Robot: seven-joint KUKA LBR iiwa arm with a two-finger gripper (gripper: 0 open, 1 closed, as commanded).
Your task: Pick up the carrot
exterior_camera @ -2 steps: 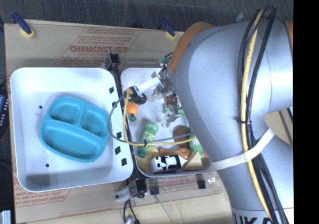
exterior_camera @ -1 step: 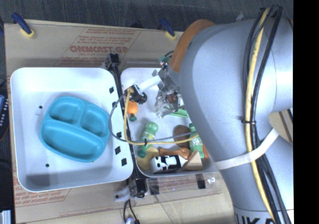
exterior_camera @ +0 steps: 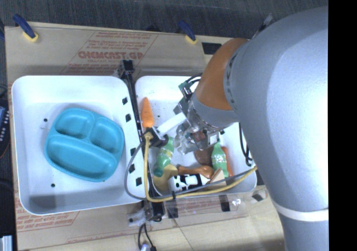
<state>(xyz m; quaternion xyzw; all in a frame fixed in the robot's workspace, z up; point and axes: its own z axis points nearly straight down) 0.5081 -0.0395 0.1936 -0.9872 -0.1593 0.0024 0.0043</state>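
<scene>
The carrot is a small orange piece lying lengthwise against the left wall of the right bin, near its far end. My gripper hangs low over the middle of that bin, to the right of the carrot and a little nearer the camera, apart from it. Nothing shows in the gripper's grasp. The grey arm with its orange band covers most of the bin's right half.
A blue divided plate lies in the left bin. Near the right bin's front lie a green bottle, a green and yellow toy, a brown piece and a black and white item. A yellow cable runs along the divider.
</scene>
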